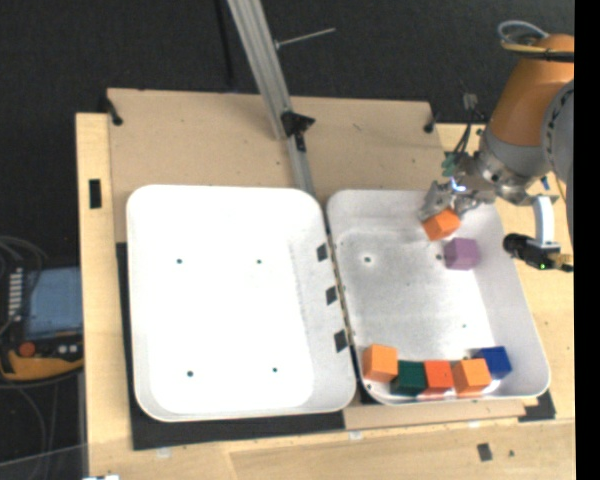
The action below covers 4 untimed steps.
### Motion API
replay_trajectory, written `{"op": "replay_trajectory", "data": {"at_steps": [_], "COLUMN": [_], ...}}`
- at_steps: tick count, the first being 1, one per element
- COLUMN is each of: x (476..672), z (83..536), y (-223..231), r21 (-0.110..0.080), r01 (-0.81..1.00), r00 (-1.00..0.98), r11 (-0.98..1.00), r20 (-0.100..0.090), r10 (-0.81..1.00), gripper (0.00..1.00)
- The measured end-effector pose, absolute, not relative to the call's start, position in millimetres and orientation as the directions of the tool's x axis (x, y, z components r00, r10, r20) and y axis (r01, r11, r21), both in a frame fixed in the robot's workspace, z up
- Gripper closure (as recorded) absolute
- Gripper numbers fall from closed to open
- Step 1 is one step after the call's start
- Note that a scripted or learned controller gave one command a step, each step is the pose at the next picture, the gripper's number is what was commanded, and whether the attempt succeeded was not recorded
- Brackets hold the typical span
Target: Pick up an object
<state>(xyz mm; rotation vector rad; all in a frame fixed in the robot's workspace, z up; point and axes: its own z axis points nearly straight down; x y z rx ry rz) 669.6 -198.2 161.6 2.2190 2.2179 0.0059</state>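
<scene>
The gripper (446,208) hangs near the right bin's (510,298) back edge, an orange cube (441,225) clamped between its fingers. It looks light, stiff and smooth; flat opposite faces suit the grip best.

No text, label or number is readable.

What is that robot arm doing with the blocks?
The arm's gripper is over the right bin, with an orange block right at its fingertips. A purple block sits just beside it. More blocks, orange, green and blue, are lined up along the near edge. The left bin sits alongside.
</scene>
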Motion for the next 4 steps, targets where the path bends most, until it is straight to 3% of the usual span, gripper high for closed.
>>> {"op": "replay_trajectory", "data": {"at_steps": [3, 4], "x": [664.6, 655.8], "z": [285, 274], "y": [-207, -149], "r21": [0.005, -0.001], "r01": [1.000, 1.000], "r00": [-0.001, -0.006], "r11": [0.001, 0.006], "r20": [-0.001, 0.000], "r10": [1.000, 1.000], "gripper": [1.00, 1.00]}}
